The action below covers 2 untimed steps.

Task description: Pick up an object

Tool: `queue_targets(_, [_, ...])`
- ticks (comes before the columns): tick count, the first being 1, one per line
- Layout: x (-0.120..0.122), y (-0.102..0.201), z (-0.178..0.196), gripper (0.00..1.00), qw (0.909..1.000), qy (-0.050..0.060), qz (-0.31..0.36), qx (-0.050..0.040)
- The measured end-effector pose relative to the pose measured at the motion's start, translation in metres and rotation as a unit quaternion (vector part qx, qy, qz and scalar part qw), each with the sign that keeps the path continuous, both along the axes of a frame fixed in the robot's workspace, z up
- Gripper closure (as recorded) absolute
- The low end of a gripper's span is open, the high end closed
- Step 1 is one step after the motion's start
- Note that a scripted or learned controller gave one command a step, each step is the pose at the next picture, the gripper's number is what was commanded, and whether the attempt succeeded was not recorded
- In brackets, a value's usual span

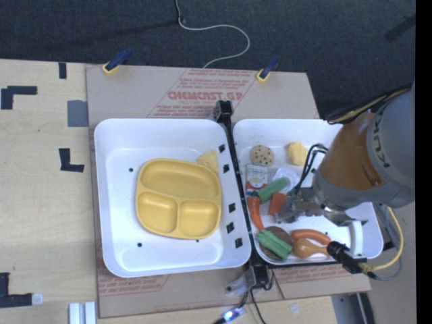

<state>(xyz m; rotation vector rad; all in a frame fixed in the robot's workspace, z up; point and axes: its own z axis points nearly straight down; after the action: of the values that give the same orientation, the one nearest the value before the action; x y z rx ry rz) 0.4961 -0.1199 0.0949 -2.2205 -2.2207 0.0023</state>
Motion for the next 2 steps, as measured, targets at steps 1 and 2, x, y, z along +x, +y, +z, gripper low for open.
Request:
queue_targets(1, [0.001, -0.008, 0.045, 1.0, 1.0, -0.002, 0.0, -0.0002])
queue_targets(2, [0.001, -0.008, 0.087, 1.0, 1.0, -0.001, 0.001, -0.0001])
